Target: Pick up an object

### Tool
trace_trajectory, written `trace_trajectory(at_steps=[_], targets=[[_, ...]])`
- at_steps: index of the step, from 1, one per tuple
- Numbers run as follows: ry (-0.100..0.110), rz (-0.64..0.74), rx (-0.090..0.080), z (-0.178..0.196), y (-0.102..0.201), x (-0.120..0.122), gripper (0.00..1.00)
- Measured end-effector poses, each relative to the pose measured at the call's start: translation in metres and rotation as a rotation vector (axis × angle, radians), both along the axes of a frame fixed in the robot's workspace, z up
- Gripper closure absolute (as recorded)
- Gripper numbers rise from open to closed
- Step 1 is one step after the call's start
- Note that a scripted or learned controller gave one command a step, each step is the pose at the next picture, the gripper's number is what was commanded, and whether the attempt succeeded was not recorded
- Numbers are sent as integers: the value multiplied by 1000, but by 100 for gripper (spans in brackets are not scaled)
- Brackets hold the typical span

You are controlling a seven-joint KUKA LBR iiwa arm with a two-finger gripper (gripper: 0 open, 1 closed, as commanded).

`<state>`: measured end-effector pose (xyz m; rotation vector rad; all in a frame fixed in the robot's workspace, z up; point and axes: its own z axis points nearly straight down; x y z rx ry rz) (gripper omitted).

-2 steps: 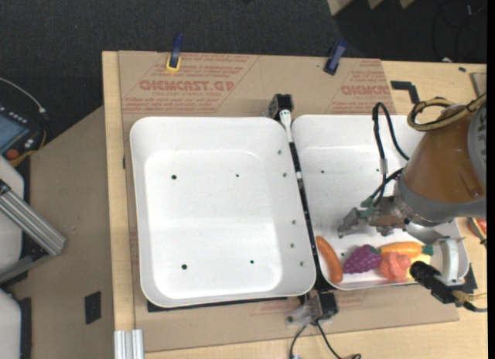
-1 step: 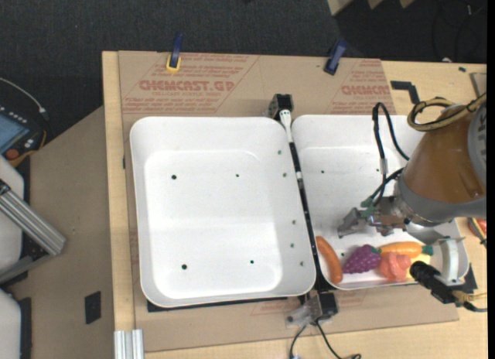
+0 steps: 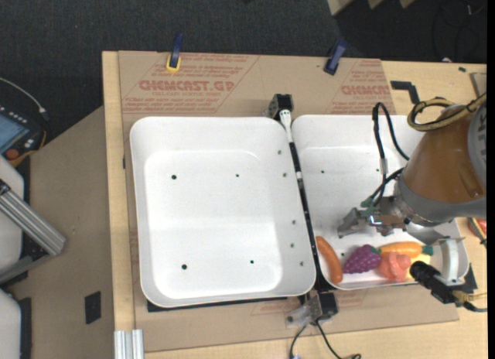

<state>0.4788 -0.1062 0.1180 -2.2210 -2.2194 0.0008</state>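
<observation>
Reaching in from the right, the arm hangs low over the right bin, its gripper just above the toys at the near edge; whether it is open or closed cannot be told. The left bin sits alongside. The grapes lie between the sausage and carrot. A clean pick probably means centring over one toy, clear of its neighbours and the rim.

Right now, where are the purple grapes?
The purple grapes lie in the right bin, near its front edge, between the orange sausage-shaped toy and a pink-orange toy, just below the gripper.
</observation>
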Motion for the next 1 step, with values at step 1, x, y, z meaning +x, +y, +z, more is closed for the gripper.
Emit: trace_trajectory(at_steps=[1], targets=[[0, 0, 0, 0, 0, 0, 0]])
